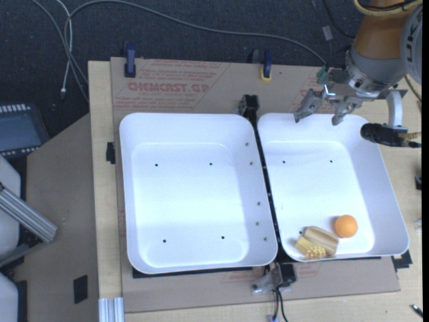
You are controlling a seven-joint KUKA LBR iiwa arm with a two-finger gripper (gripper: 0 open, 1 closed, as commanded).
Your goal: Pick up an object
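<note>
Yellow block (317, 241): ridged, tan and yellow, lying at the right bin's (375, 180) near edge; its make is hard to tell.
Orange ball (346, 226): round and smooth, sitting just beside the block.
Left bin (134, 180): glossy white, shallow, lying beside the right bin.
Gripper (320, 115): hovering over the right bin's far rim, fingers spreading apart, holding nothing.
Arm (385, 25): reaching in, cut off by the frame's top right.

We see two bins side by side — the left bin (194, 193) and the right bin (322, 180). In the right bin's near corner lie a ball (346, 226) and, just left of it, a corn cob (316, 242) — the gripper (322, 113) hangs over its far rim.
</note>
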